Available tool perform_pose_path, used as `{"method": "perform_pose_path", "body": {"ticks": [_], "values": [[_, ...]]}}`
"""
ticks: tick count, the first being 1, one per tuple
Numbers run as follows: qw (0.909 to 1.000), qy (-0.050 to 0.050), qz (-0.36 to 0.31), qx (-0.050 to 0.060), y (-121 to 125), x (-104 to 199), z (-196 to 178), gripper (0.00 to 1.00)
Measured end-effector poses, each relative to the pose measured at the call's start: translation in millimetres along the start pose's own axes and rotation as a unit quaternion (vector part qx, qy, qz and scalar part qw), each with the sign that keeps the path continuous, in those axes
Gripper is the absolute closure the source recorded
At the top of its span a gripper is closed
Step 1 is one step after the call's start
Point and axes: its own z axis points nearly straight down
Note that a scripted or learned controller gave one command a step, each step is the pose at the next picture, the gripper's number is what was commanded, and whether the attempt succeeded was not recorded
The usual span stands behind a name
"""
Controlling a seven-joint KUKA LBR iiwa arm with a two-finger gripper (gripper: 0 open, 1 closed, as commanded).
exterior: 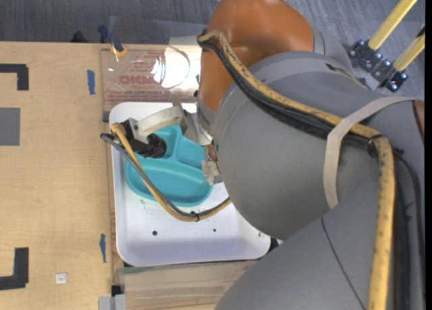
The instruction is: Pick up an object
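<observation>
A turquoise plastic dish [172,173] with divided compartments lies in the white bin [182,244], toward its upper left. The grey arm with its orange band covers most of the right of the camera view and reaches down over the bin. My gripper [199,141] hangs just above the dish's upper right edge, largely hidden under the wrist. Whether it touches the dish cannot be told.
A brown cardboard sheet [50,167] with black marks and blue tape covers the bench left of the bin. A clear plastic sheet [145,72] with red print lies beyond the bin's far edge. The bin's near floor is bare white.
</observation>
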Motion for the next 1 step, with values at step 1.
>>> {"method": "perform_pose_path", "body": {"ticks": [1], "values": [[0.9964,-0.008,-0.084,-0.001,0.0,-4.3,72.9,1.0]]}}
